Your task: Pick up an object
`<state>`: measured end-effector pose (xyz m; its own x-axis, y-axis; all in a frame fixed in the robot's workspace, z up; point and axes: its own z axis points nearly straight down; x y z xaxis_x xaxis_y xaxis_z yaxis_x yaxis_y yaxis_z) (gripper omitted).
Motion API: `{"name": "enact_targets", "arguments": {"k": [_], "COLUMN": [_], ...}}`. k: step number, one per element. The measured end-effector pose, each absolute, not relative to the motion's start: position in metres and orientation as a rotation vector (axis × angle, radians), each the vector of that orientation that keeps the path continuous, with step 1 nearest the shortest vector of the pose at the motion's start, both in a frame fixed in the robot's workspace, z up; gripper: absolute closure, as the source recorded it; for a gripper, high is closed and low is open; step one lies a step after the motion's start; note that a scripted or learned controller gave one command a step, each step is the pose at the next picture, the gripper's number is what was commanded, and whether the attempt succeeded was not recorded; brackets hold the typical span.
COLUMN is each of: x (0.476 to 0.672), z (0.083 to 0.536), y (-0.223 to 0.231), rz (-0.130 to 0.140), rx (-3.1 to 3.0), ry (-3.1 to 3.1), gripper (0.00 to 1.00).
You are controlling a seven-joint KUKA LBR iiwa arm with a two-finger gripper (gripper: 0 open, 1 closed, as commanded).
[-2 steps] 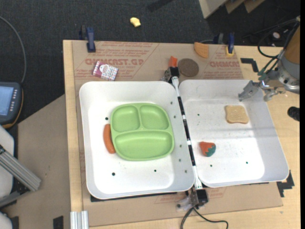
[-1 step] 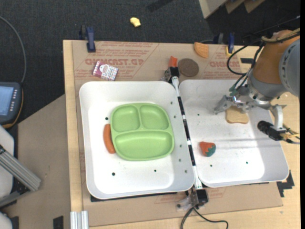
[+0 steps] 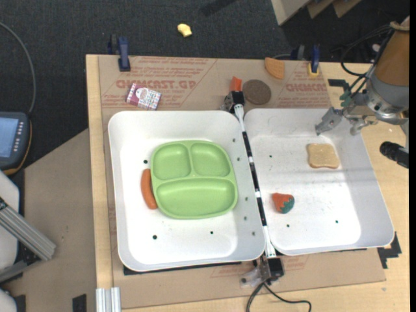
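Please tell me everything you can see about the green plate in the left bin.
The green plate looks like matte plastic, a rounded square with three compartments: two small ones at the far side, one wide one nearer the camera. It lies flat in the left bin. An orange carrot-like piece lies along its left edge.

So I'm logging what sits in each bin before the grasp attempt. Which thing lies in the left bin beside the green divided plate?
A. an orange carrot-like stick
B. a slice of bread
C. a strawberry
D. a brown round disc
A: the orange stick lies against the left edge of the green plate in the left bin, while the bread slice and strawberry are in the right bin.
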<state>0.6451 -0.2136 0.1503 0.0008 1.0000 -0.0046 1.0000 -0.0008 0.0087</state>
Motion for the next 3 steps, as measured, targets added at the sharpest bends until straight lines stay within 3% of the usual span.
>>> {"name": "enact_targets", "arguments": {"k": [1, 2, 3], "x": [0.631, 0.669, 0.631], "z": [0.084, 0.159, 0.081], "y": [-0.183, -0.216, -0.216], "rz": [0.0, 0.006, 0.006], "rx": [2.215, 2.213, 2.227], "ry": [2.221, 2.215, 2.23], "gripper": [0.0, 0.0, 0.0]}}
